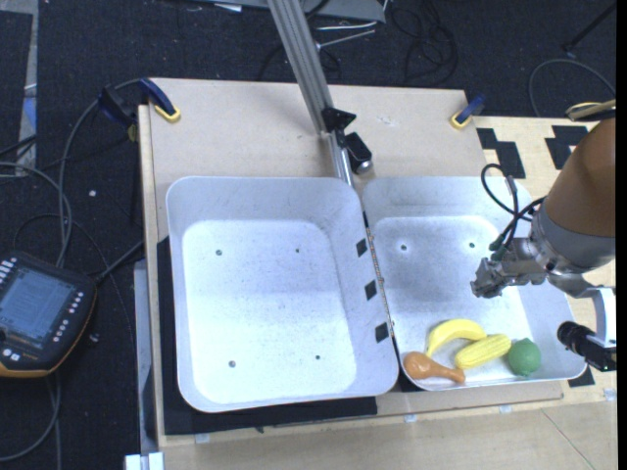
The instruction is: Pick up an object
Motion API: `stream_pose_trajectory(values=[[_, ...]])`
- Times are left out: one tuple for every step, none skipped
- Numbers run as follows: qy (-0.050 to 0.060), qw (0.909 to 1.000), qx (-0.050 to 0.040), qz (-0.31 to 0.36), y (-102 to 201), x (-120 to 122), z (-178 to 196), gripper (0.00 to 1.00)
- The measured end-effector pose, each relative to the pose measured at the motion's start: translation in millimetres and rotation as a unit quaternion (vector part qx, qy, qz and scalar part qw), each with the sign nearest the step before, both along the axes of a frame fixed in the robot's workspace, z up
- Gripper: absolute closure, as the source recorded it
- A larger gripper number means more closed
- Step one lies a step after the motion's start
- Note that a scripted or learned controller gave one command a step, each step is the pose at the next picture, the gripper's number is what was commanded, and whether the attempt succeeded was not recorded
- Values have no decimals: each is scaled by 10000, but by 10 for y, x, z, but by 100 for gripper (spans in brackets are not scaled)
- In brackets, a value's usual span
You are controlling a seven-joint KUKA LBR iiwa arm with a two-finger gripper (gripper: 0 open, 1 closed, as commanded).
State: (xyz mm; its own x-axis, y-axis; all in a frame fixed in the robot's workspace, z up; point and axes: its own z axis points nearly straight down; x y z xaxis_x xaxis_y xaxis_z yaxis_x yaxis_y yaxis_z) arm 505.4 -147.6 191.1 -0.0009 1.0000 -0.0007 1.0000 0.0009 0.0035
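- While the gripper (487, 280) hangs over the right bin (431, 204), nothing is seen held; its opening cannot be told.
- Toward five o'clock, a banana (455, 334), corn (482, 350) and lime (524, 357) are clustered.
- Approach is judged underway; a descent there is called for next.

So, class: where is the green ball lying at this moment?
The green ball lies in the right bin, in its near right corner, just right of the corn cob and the banana.
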Motion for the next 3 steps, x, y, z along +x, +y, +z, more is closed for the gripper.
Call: stream_pose_trajectory(values=[[6, 10000, 1, -2, 0, 7, 285, 100], [12, 10000, 9, 23, 565, 85, 402, 100], [17, 10000, 9, 23, 1106, 210, 485, 100]])
